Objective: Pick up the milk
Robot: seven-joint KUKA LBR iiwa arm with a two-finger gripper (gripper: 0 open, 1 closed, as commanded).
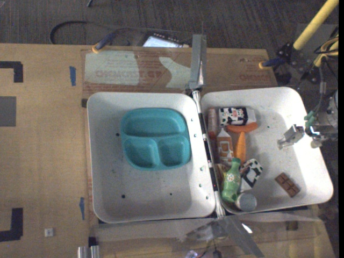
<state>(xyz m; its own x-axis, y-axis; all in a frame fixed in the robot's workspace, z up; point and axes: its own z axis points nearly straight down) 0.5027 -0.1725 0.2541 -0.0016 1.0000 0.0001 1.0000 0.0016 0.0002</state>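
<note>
So the milk (235, 114), that little cow-print carton, is lying on its side near the right bin's (279, 97) far edge, close to the wall it shares with the left bin. A carrot (241, 136) sits right up against it, and a green bottle (231, 179) is nearer the front edge. The claw (291, 135) hangs by the bin's right edge, well apart from the milk and holding nothing; can't tell if it's open. I'd come straight down across the carton's short width, staying off the carrot.

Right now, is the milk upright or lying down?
Lying down: the milk carton rests on its side in the right bin.
</note>
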